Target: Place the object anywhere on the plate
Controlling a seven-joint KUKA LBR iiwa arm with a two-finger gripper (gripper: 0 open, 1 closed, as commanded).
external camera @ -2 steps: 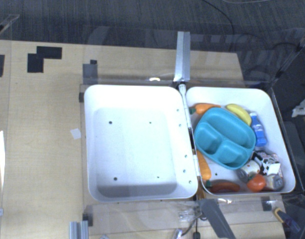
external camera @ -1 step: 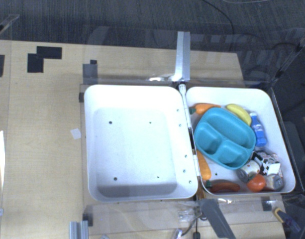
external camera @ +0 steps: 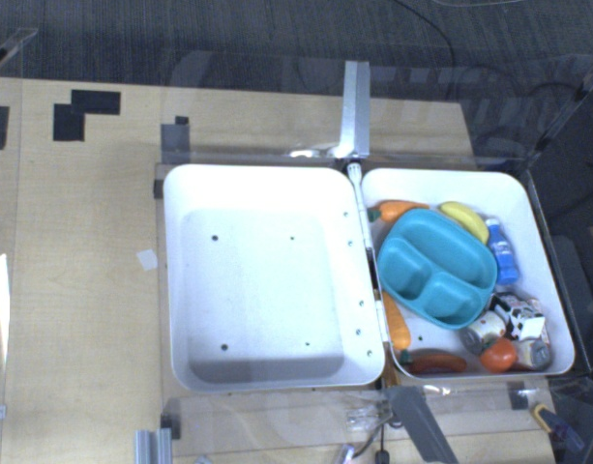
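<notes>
Starting with the gripper: whether it is open or closed, and whether it carries anything, I cannot tell, so let's call this the opening of the pick. All the action sits in the right-hand shallow white bin point(external camera: 540, 222). The blue plastic plate with three compartments point(external camera: 439, 267) lies in the middle of that bin, looking slightly tilted, as if it rests on clutter. Around it, a yellow toy banana point(external camera: 465, 218) touches the plate's far rim near the bin's far right corner. An orange toy carrot point(external camera: 400, 211) lies by the far left corner, and a second orange carrot-like piece point(external camera: 400, 325) runs along the left wall. At the near edge there is a dark red sausage-shaped piece point(external camera: 433, 361), with a round red tomato-like toy point(external camera: 498, 356) near the near right corner. A small blue packet point(external camera: 502, 259) hugs the right wall. Which one is the object to be placed isn't settled from here. My call is the dark red piece or the tomato, because each has some open floor around it. I'd come straight down, close across the narrow side, and lift well clear of the plate's rim. I'd release low over the biggest compartment, since a tilted plate may let a round toy roll off. The left-hand white bin point(external camera: 267, 278) plays no part.
</notes>
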